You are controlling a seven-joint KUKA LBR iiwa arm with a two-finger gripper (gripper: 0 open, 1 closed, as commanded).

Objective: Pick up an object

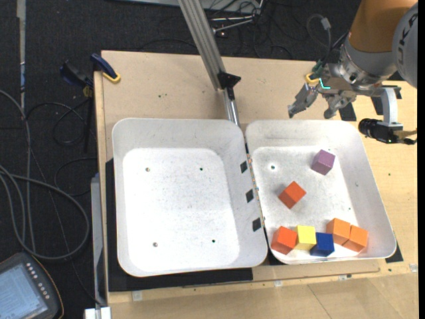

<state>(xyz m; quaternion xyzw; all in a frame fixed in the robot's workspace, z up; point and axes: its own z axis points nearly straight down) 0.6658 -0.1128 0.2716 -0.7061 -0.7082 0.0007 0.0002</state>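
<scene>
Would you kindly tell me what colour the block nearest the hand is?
Purple; the block sits in the right bin, seen clearly in the camera view.

Matt, speckled white plastic bins [126,198] sit on a smooth, pale wooden bench [166,85]

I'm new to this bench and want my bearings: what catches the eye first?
The bright blocks in the right bin: a purple block, an orange block mid-bin, and a cluster along the near edge. Above that bin's far rim hangs the gripper.

arm [388,18] cut by top edge; monitor [23,288] cropped
</scene>
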